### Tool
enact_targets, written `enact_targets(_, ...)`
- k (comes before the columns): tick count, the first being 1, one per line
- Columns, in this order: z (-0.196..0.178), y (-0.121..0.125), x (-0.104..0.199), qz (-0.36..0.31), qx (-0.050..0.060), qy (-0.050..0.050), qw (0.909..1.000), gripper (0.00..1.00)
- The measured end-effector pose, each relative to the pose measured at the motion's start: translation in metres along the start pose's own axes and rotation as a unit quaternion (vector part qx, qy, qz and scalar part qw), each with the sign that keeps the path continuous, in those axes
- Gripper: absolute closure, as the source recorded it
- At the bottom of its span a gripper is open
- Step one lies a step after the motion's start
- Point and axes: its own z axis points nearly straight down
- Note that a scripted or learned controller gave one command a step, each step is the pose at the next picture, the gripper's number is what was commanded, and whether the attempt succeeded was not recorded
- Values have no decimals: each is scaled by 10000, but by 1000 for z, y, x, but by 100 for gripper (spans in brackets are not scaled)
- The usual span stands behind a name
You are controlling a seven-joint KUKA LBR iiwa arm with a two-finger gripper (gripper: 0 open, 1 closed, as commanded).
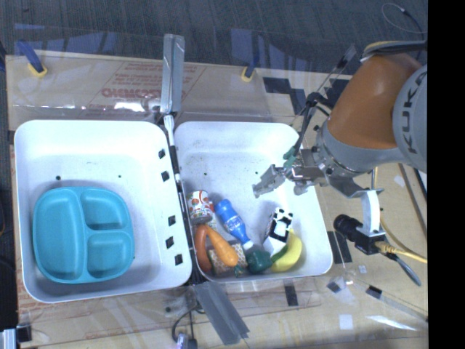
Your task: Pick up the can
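Wooden counter (pixel 87 86) under clear sheeting, carrying two shallow white bins side by side. Left bin (pixel 43 140) given over to a blue divided tray (pixel 83 233); right bin (pixel 240 133) crowded along its near edge and bare across its far half.

Can (pixel 201 207) found in the right bin, hard by the left wall next to the divider, red-and-white label facing up. Upright or tipped: not clear from this slant. Hemmed in by a blue bottle (pixel 232 221) just beside it on the right and an orange carrot-like toy (pixel 218 246) pressing in from the near side. Further right, well apart from the can: a green piece (pixel 258 260), a banana (pixel 288 254) and a black-and-white toy (pixel 280 225).

End effector (pixel 280 179) poised over the middle of the right bin, above the bare floor, well apart from the can and nothing seen in it. Wide or narrow: cannot tell from this angle. Probably stationed there because the open far half allows a free approach.

Most room on the can's far side, toward the back wall. Tight on the left against the bin wall, tight on the right against the bottle. Likely best approached from above, with the closing line running far-to-near rather than wall-to-bottle; otherwise a risk of nudging the bottle or scraping the wall.
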Motion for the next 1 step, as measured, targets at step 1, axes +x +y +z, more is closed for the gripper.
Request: enact_targets(1, 71, 53, -35, -31, 4, -5, 10000, 0)
